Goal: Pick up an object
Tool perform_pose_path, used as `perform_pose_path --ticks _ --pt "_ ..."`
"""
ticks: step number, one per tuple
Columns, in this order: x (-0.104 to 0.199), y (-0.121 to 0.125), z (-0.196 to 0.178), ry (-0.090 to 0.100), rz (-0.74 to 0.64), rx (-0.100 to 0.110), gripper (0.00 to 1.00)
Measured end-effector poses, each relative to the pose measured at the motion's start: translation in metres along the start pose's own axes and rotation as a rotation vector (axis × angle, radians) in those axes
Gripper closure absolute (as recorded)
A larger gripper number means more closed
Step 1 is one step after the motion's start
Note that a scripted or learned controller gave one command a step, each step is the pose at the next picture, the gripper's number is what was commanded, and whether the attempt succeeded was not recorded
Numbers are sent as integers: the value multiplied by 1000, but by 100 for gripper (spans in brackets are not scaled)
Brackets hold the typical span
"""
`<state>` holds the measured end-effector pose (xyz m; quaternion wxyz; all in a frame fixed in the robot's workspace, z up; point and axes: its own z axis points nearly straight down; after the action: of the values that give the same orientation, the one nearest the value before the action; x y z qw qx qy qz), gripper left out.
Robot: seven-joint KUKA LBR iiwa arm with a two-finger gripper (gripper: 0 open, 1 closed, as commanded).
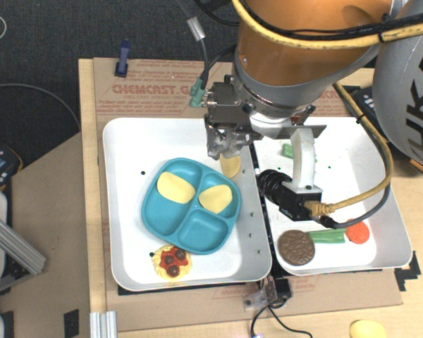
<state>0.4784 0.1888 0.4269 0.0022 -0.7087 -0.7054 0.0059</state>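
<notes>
You have the gripper (229,152) hanging low over the left bin (123,189), near its upper right corner and just beside the divide between the two bins, with a small pale yellow piece (230,165) showing right under its tip. The fingers are hidden in shadow below the wrist, so you cannot tell from this angle whether the jaws stand apart or are pressed onto that piece; treat it as not held. The piece lies on the white floor just beyond the upper right rim of the blue divided tray (190,206), which itself carries two more yellow pieces (175,186) in its upper compartments. The yellow piece looks like a light toy food item, probably hard smooth plastic, so expect it to weigh almost nothing but to slide or squirt out of a poor pinch. Take it across its narrow width, fingers low on either side and square to it, away from the tray rim so a finger does not catch the blue edge. Other candidates are a small pizza-like toy (170,260) at the left bin's lower edge, and in the right bin (391,224) a brown round cookie (296,248) and a carrot (342,235), all flat or slim and harder to grasp.
</notes>
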Motion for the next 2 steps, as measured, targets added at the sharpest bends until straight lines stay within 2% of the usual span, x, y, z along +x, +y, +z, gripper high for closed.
perform_pose_path --ticks 1,2 --pt "2 1 -17 7 -4 -16 100" --pt "3 1 -27 7 -5 -18 100"
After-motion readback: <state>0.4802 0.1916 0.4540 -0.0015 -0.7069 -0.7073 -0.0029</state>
